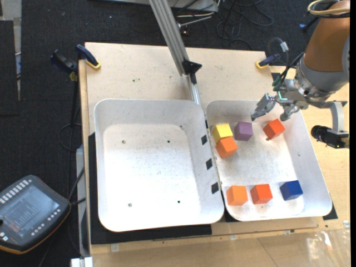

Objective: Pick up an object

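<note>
A small red-orange cube (273,129) lies in the upper right part of the right-hand shallow white bin (311,166), just below the arm's two-finger gripper (275,110), whose grey fingers are spread apart with nothing between them, one to the upper left of the cube and one to its upper right. The gripper hangs above the cube without clasping it. To the cube's left sits a small purple cube (243,130), and further left a yellow cube (223,130) touches an orange cube (226,146) just below it, both close to the bin's left wall. Along the bin's lower edge stand three more blocks in a row: an orange cube (237,194), a red-orange cube (261,193) and a blue cube (291,189). The left-hand white bin (150,160) lies beside it on the pale bench (139,71).
</note>
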Controlling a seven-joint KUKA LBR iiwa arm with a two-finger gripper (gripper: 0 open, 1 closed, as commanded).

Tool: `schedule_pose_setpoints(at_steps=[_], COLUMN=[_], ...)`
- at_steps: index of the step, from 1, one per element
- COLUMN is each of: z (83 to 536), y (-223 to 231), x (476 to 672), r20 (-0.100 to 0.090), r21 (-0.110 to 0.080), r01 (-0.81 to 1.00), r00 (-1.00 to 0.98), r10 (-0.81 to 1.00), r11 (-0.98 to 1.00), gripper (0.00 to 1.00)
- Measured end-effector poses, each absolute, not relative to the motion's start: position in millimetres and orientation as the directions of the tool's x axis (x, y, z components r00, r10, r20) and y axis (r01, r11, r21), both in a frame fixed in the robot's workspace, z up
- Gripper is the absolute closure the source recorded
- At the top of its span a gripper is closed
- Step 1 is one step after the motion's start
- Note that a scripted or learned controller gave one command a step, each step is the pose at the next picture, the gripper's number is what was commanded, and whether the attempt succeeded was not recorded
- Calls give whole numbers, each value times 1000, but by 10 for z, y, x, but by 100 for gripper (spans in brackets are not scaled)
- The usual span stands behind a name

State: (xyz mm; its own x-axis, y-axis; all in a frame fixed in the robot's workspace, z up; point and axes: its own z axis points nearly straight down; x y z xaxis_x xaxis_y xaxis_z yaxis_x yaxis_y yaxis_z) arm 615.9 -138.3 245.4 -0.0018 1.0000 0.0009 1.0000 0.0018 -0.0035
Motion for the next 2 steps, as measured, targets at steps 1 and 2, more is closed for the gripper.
schedule_pose_setpoints(at_steps=[1,2], z=[2476,2015], y=[-1385,-1455], x=[6167,6162], r20=[0,0], r21=[0,-4], r01=[1000,1000], r00=[-2,1], r10=[1000,1000], r11=[2,-1], gripper=[0,0])
